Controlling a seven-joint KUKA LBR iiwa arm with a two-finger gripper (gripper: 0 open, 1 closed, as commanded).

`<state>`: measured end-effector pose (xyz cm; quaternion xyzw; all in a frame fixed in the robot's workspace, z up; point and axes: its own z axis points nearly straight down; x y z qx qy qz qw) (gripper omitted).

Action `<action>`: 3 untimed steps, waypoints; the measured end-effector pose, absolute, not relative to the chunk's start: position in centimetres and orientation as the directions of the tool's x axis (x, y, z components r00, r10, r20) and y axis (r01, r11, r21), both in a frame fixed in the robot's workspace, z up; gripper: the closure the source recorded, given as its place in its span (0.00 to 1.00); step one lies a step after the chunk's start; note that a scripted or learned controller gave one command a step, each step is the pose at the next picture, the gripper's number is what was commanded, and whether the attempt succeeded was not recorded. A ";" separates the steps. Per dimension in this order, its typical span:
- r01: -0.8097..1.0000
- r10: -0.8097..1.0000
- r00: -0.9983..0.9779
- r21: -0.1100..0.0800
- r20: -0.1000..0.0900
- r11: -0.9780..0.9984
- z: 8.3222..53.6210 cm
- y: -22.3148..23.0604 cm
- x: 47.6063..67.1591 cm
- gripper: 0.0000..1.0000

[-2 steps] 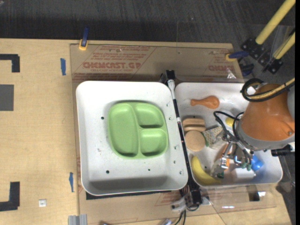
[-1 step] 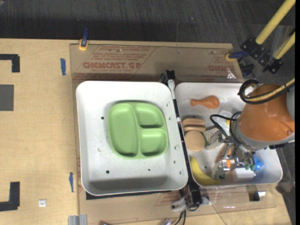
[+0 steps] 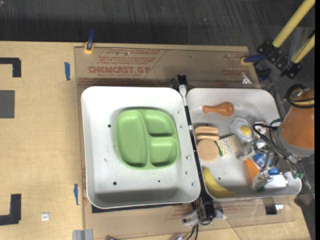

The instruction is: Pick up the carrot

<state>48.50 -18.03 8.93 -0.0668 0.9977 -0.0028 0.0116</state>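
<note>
The carrot (image 3: 251, 168) is a short orange piece lying near the front right of the right bin (image 3: 260, 98). My gripper (image 3: 261, 160) hangs low right over it, with wires and blue parts crowding the spot, so part of the carrot is hidden. The arm's orange band (image 3: 300, 125) stands just above and to the right. Whether the carrot is touched or gripped is unclear.
The right bin also holds a drumstick (image 3: 219, 108) at the back, a burger (image 3: 206, 132) and a round bun (image 3: 208, 149) at the left, a banana (image 3: 215, 183) at the front, a patterned packet (image 3: 229, 144) and a yellow item (image 3: 245, 131). The left bin (image 3: 100, 149) bears a green divided tray (image 3: 147, 137).
</note>
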 end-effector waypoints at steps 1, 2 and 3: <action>-0.124 -0.125 -0.991 -0.010 -0.043 0.992 10.2 -17.9 49.1 1.00; -0.349 -0.349 -0.937 -0.007 -0.015 0.937 9.1 -16.2 57.6 1.00; -0.348 -0.349 -0.937 -0.004 -0.012 0.937 9.0 -16.2 57.4 0.00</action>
